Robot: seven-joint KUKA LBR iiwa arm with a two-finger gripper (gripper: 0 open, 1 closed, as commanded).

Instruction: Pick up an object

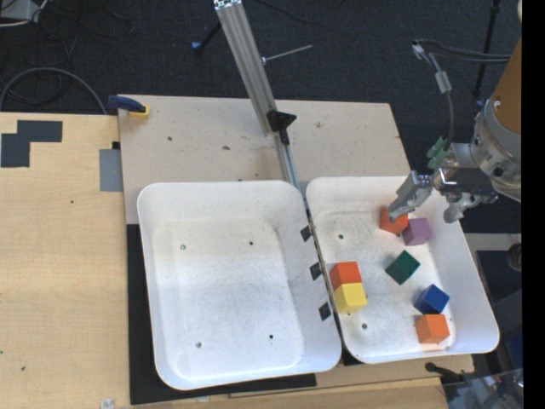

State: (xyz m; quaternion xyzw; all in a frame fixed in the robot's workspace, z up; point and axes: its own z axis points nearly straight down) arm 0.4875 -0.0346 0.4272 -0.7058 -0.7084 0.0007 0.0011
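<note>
From my station I see the arm [498, 135] reaching in from the right, its gripper [407, 204] slanted down into the far part of the right bin [477, 313]. The gripper's tip sits right over a red-orange block [392, 223], touching or nearly touching its top edge. I cannot tell from this angle whether the fingers are released or clenched, and I do not see the block between them, so I won't call it held.

Just beside that red-orange block, on its right, lies a purple block [417, 231], the two touching or very close. Nearer the camera, a dark green block [403, 267] sits alone in the middle of the bin. Towards the bin's left wall, an orange block [345, 273] and a yellow block [350, 296] rest against each other, the yellow one on the near side. In the near right corner, a blue block [433, 299] sits just behind another orange block [432, 328].

The left bin [170, 228] lies alongside, with a few dark specks on its floor. Both bins rest on the bench [196, 143]. A slanted aluminium rail [251, 62] rises from between the bins toward the top of the view. A small blue and yellow object [129, 106] lies at the bench's far left corner.
</note>
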